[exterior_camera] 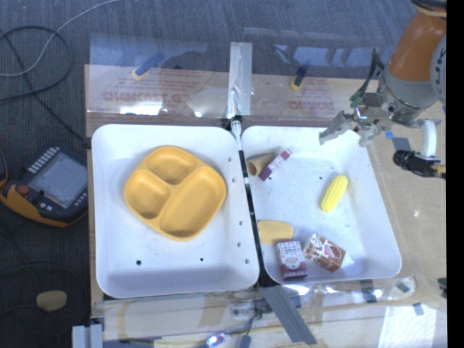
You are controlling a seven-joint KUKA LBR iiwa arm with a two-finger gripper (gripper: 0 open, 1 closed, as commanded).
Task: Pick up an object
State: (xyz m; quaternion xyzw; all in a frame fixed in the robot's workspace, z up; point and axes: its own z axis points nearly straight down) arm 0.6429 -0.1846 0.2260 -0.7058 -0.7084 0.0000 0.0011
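The right bin (377,194) holds several small items: a yellow corn cob (334,193), a red carton (290,259), a brown and red packet (324,252), a pale yellow wedge (274,230), a tan cone (259,164) and a slim red and white packet (276,163). My gripper (348,134) hovers over the far right corner of this bin, above and to the right of the corn cob. Its two grey fingers are spread open with nothing between them.
In the left bin (116,267) lies a yellow divided plate (174,191). A ridge (246,194) separates the two bins. A teach pendant (51,187) rests on the floor at the left, and cables run across the carpet.
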